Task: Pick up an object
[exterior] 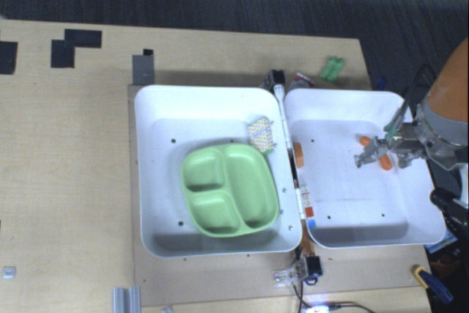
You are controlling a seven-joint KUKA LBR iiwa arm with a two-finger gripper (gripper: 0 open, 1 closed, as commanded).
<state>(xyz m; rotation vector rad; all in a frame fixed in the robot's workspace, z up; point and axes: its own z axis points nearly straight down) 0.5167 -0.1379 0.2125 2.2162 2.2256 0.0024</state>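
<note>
The task looks to be in its early or middle part; nothing is lifted yet, as far as the picture shows. The tool [372, 155] is low inside the right bin [344, 220], in its upper right part, and the arm [447, 102] comes in over the right rim of that bin. Whether the tool is open or closed I cannot tell; the grey metal parts are small and blurred there, and I cannot see anything clearly held in it.

The nearest things to pick are two small orange pieces in the right bin; one orange piece [364, 140] lies just above and left of the tool tip, and a second orange piece [386, 163] lies just below the tool, touching it or almost touching, I cannot say which. In my judgement the grasp is being tried on one of them; the closing and the lifting are left to do.

Left of the right bin, in the left bin [157, 157], there is a green divided plate [229, 189], and a small patterned object [261, 133] lies at the plate's upper right edge; both are well apart from the tool. The counter [66, 179] carries both bins.
</note>
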